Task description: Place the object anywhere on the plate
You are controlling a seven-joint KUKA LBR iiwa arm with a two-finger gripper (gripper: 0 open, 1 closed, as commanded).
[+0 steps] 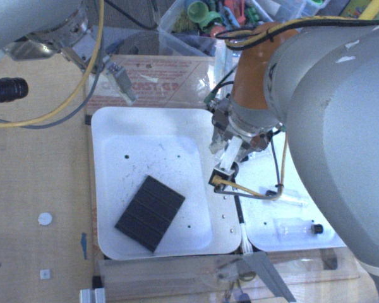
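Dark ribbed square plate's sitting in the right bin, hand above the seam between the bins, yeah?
Not quite: the camera view shows the dark ribbed square plate in the left white bin, not the right. The hand is above the seam between the bins, as you said.

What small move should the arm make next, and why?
Probably shift the end effector left and slightly down toward the dark ridged plate in the left bin. It now hangs over the seam between the bins, short of the plate.

Cardboard sheet: red printed lettering, upside down from this view and too blurred to read.
Elsewhere on the table: no legible text.
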